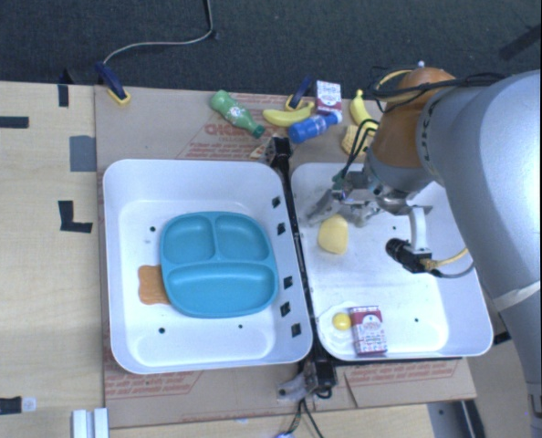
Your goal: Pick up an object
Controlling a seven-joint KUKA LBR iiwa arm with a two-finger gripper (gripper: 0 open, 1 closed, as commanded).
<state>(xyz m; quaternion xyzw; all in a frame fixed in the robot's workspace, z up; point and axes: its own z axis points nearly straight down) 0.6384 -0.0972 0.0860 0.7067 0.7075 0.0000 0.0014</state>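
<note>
In the right bin (453, 322) lies a yellow lemon-like object (333, 236), near the bin's upper left. My gripper (340, 212) hangs just above it, at its far edge, with the fingers spread and nothing between them. Near the bin's front edge sit a red and white box (369, 329) and, touching its left side, a small yellow object (342, 320). The grey arm with its orange band (408, 130) comes in from the right and hides the bin's far right part.
The left bin (130, 199) holds a blue divided plate (220, 263) with an orange item (149, 284) poking out at its left. Behind the bins lie a green bottle (235, 113), a banana (287, 115), a blue bottle (309, 129) and a small carton (328, 94).
</note>
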